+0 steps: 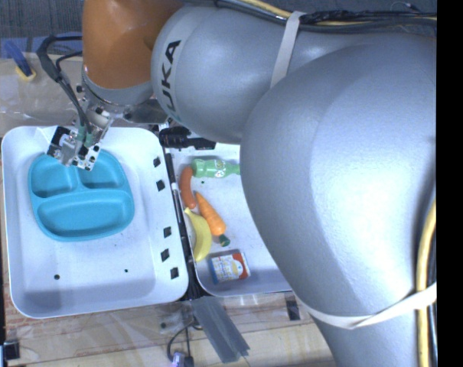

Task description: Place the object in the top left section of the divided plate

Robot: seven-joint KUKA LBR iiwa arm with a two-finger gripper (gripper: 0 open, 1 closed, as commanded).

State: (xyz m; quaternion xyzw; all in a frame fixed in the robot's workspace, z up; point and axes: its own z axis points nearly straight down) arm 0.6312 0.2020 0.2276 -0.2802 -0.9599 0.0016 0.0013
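I am watching the gripper [76, 147] hanging over the upper edge of the blue divided plate [82, 199], which is lying in the left white bin [78, 281]. The plate's top left section is sitting just below and to the left of the gripper, the top right section just below and to its right, and the single wide section further below. My judgement is that the step in hand is the placing itself, so to do it well I am wanting the gripper shifted a little left until it is centred over the top left section, clear of the ridge between the two small sections, then lowered close to the plate before anything is let go, so that the object cannot bounce over into the neighbouring section. As for the gripper, I cannot tell how far open it is from this slant; its dark and white hardware is blurring together, and I am not making out any object between its tips, so I cannot say where the task's object is or whether it is being carried at all. Moving right of the gripper, past the bins' shared wall, the right white bin [216, 281] is carrying a green bottle [214, 168], two carrots [200, 201], a banana [202, 239] and a small orange-labelled pack [229, 267], all well apart from the gripper and partly overshadowed by the arm's big grey body [330, 167].
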